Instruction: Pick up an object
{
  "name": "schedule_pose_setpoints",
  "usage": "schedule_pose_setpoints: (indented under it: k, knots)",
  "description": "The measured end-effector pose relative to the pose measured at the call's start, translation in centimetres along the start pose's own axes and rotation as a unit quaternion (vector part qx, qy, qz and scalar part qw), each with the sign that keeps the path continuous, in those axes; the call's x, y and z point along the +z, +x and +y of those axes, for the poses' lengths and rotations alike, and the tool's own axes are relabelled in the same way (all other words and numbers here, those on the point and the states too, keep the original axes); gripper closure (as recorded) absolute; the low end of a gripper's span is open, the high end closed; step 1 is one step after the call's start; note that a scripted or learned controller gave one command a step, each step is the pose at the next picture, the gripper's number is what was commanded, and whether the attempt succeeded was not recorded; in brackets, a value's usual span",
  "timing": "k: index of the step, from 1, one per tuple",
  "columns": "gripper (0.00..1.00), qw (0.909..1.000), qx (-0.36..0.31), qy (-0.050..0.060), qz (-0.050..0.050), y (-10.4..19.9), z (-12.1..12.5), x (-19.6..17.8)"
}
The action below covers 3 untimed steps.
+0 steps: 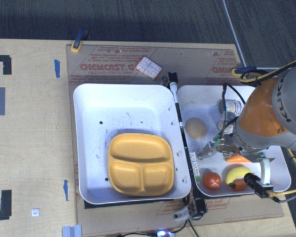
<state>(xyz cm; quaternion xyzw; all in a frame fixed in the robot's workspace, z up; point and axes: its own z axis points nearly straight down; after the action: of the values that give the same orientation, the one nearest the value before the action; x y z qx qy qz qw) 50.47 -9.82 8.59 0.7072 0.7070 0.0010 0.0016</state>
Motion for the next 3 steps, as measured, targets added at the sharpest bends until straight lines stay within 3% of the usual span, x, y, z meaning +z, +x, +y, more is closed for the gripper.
schedule_pose_setpoints:
  k: [1,2,3]
  knots:
    - [0.00,1.0000,-0.001,0.000,0.000,0.5,2.0,0.0]
    - [0.00,1.0000,0.000,-0.001,0.000,0.5,-2.4,0.0]
    - [1.00,1.0000,0.000,-0.003,0.000,0.6,-2.2,-1.1]
